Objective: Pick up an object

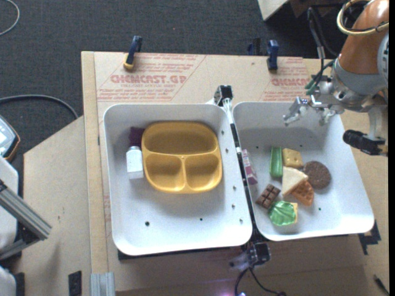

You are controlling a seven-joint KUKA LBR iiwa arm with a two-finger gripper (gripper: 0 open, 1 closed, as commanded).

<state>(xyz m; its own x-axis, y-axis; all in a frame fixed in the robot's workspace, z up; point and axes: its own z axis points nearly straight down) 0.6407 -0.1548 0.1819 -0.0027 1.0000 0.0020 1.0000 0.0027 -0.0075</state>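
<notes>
Gripper [307, 110] hangs over the right bin's [358, 193] far end, fingers spread apart, holding nothing. Nearer in that bin, a cluster: green bar [276, 162], round brown cookie [317, 174], pale wedge [292, 178], chocolate square [268, 196], green packet [283, 214]. Left bin [117, 214]: yellow divided tray [181, 156].

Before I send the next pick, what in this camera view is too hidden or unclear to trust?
- Pincer: small and blurred above the right bin; its grip state is unreadable.
- Dark purple object: mostly hidden behind the yellow divided plate and white bottle.
- Pink item: squeezed against the divider, identity unclear.
- Arm: cut off by the right edge.
</notes>
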